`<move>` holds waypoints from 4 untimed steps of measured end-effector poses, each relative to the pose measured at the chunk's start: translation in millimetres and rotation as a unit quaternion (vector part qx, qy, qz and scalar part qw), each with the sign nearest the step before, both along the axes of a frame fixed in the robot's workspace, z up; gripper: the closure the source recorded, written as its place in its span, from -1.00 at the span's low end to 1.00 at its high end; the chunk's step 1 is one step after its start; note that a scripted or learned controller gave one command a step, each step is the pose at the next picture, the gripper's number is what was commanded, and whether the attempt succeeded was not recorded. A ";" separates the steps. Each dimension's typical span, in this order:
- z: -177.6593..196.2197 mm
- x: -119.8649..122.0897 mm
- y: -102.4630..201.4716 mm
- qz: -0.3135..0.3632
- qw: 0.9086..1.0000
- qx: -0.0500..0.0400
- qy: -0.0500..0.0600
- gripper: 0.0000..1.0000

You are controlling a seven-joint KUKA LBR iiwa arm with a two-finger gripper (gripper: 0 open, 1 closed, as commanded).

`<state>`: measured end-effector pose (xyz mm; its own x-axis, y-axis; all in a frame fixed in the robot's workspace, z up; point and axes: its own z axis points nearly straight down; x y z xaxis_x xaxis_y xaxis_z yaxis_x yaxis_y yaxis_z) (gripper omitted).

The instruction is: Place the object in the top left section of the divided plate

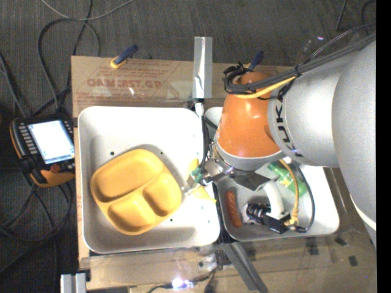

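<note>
Two shallow white bins (88, 163), one yellow divided plastic plate (135, 190) with three sections, and two blue-handled clamps (124, 55) behind the claw.

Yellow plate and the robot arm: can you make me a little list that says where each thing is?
plate: yellow divided plate, tilted, in the left bin
plate sections: nothing in them
arm: grey arm with orange band, over the divider between the bins
gripper: gripper just past the plate's right rim
right bin: right bin with a brown sausage-like item and a green item
</note>
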<state>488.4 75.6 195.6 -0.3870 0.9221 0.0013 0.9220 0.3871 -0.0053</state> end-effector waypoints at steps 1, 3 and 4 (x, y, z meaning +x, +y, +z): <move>23.6 19.5 62.6 -0.092 0.996 -0.001 -0.001 1.00; 97.8 37.2 50.9 -0.072 0.997 -0.001 -0.002 1.00; 224.6 44.8 60.4 -0.100 0.995 -0.001 -0.003 1.00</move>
